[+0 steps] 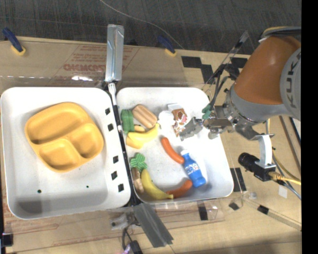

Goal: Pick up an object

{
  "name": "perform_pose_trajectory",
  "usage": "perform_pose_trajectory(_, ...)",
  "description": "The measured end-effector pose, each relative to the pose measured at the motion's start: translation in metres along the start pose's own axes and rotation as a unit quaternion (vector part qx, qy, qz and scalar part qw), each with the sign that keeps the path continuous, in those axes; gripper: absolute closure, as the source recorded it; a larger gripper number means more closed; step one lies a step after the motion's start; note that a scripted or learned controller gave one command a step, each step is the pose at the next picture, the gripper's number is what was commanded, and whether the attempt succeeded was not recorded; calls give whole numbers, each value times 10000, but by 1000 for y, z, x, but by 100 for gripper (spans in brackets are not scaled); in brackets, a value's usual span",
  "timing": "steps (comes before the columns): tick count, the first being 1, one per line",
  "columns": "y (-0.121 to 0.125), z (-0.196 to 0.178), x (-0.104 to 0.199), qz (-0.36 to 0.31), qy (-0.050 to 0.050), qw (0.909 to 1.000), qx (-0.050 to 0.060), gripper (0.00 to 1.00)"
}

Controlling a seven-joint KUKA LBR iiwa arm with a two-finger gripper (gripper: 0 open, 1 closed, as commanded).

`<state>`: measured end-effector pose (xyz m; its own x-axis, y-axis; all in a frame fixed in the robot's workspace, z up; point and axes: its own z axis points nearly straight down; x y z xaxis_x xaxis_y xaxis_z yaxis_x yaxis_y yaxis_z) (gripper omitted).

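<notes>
My gripper (192,128) hangs over the right bin (218,157), in its upper right part. Just left of it lies a small brown and white snack packet (178,116). Below it an orange sausage (172,151) lies slanted, with a blue bottle (193,169) beyond its lower end. Further left are a hot dog bun (143,116), a green toy (127,120) and a yellow banana piece (141,137). Along the bin's front edge I see a whole banana (151,187), a green leafy piece (138,162) and an orange carrot (181,187). Nothing shows held in the gripper.
The left bin (21,194) holds a yellow divided plate (64,136). A metal divider bar (114,52) stands between the bins at the back. The grey and orange arm (265,78) reaches in from the right over the bin's right wall.
</notes>
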<state>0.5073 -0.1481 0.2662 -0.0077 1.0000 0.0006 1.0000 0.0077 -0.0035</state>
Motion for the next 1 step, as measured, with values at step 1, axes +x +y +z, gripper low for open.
perform_pose_trajectory(1, 0, 162, -11, -93, -8, 9999, -40, 0)
